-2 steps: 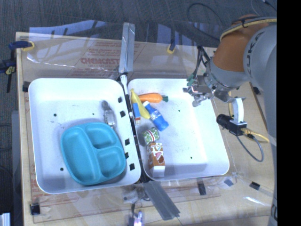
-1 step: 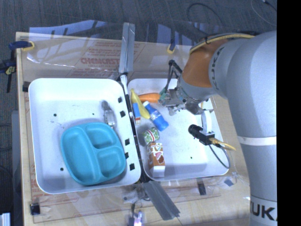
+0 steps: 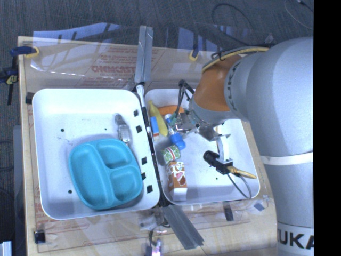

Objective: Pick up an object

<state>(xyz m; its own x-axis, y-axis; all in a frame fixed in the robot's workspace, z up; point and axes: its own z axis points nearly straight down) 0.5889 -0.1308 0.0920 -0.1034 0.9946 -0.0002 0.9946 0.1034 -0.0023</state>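
Pincer down in the clutter of the right bin [image 3: 242,143], grip unreadable from here.

My pincer [image 3: 180,124] sits right over a small blue-and-white bottle [image 3: 176,138], and I can't tell whether it's released or clenched. The bottle lies tilted just beyond the carton [image 3: 178,178], and a round can with a green-and-red label [image 3: 170,154] lies between them. Farther beyond the carton are a yellow piece [image 3: 153,111] and an orange one [image 3: 169,110]. Left of the carton, in the other bin, is a blue divided tray [image 3: 106,174].
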